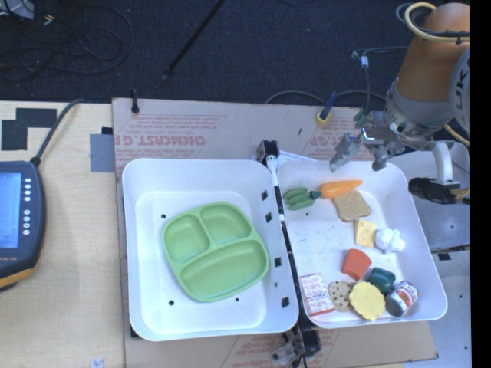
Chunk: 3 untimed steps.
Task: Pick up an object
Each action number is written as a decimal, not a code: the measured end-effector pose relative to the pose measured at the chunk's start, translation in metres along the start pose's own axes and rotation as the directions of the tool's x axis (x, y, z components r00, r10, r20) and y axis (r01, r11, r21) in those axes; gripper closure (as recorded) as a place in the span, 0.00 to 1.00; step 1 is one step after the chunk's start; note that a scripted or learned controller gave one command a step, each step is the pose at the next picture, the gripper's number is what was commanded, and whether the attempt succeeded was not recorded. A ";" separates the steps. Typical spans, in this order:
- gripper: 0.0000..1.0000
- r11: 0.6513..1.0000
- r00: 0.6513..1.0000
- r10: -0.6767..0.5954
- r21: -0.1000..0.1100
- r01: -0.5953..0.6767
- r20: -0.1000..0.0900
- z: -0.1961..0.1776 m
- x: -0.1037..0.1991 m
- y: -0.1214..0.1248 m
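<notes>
Claw (360, 156) of the grey-and-orange arm, poised over the far rim of the right-hand shallow white bin (430, 282), its two dark fingers spread apart, nothing between them. Nearest candidate: orange plastic toy carrot (341, 188), just below and slightly left of the claw, long axis roughly left to right, green leafy top (299, 198) pointing toward the divider between the bins. Touching the carrot's near side: tan slice of toy bread (352, 205) (a likely crowding hazard for one finger). Farther out, toward the bin's near corner: yellow cheese wedge (366, 233), small white object (390, 241), red block (356, 264), yellow ruffled disc (367, 301), silver can (401, 298). Well apart, in the left bin (146, 282): green divided plastic plate (215, 250).
</notes>
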<state>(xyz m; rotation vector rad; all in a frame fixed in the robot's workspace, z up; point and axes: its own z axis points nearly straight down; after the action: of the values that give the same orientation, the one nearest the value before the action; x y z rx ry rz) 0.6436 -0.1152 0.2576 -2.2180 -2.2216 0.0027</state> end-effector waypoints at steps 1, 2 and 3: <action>0.00 1.000 1.000 0.002 0.002 -0.002 -0.002 0.176 0.027 -0.055; 0.00 1.000 1.000 0.005 -0.011 -0.004 0.005 0.065 -0.039 -0.044; 0.00 1.000 1.000 0.003 0.009 -0.003 -0.006 0.140 -0.066 -0.099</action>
<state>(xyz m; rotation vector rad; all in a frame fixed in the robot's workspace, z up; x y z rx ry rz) 0.5443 -0.1817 0.1181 -2.2147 -2.2106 0.0063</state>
